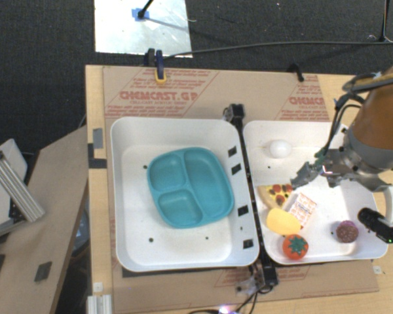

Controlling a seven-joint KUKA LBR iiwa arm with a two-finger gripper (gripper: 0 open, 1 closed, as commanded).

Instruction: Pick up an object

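Worktop of tan board fills the near edge of the view, carrying two shallow white bins side by side. Nearest in the right bin sits a red tomato with a green top, close to the front wall. Just right of it lies a dark purple round fruit. Behind the tomato rests a yellow lemon-like piece, touching a small white packet with red print. Beside these, toward the divider, is a pizza slice. My tool hangs over the packet and pizza, reaching in from the right; I cannot tell whether it is apart or together, and nothing is visibly caught in it. Farther back in the same bin lies a white egg, well apart from the rest. The left bin holds a teal divided plate near its middle. Beyond the bins, a blue clamp grips the board's far edge.
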